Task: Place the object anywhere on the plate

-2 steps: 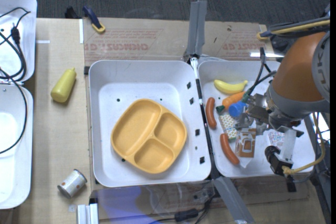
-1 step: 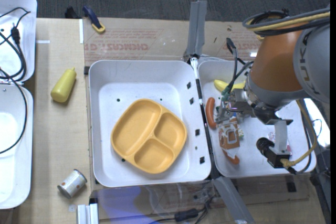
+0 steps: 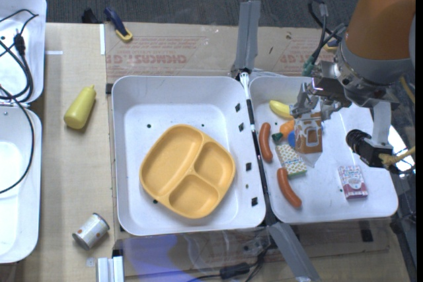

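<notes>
A cardboard-topped bench (image 3: 178,46) carries two shallow white bins; dark carpet runs along the top of the frame. The left bin (image 3: 132,102) holds a yellow three-part plate (image 3: 188,170), smooth plastic with rounded corners. In the right bin (image 3: 324,208), the gripper (image 3: 308,110) hangs at the upper centre, with a brown-and-white carton (image 3: 308,135) directly below it, touching or nearly so; whether it is gripped cannot be told. Nearby lie a banana (image 3: 280,108), two sausages (image 3: 266,141) and a small red box (image 3: 352,181). Left of the bins, a mustard bottle (image 3: 80,107) and a can (image 3: 90,230) lie on the bench.
</notes>
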Action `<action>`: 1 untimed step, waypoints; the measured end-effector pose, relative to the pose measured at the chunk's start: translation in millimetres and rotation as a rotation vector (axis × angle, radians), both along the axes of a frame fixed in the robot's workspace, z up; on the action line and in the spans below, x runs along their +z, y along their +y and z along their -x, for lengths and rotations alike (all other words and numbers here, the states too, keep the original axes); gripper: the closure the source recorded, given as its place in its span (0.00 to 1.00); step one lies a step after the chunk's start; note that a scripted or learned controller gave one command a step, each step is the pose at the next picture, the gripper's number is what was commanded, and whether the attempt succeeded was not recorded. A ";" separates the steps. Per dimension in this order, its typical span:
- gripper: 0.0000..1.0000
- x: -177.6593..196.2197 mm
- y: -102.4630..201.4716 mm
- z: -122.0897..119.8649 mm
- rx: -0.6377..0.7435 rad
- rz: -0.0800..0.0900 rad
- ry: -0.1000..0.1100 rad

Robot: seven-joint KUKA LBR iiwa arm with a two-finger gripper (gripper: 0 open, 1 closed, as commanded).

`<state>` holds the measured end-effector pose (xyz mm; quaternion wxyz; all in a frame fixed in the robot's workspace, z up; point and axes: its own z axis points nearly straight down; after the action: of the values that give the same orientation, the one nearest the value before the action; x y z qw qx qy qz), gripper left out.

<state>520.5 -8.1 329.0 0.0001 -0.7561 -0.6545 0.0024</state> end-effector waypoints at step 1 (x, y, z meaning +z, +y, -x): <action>1.00 -139.1 49.3 -6.5 -0.095 0.000 0.001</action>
<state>526.9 41.2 189.9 0.0008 -0.7862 -0.6180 0.0028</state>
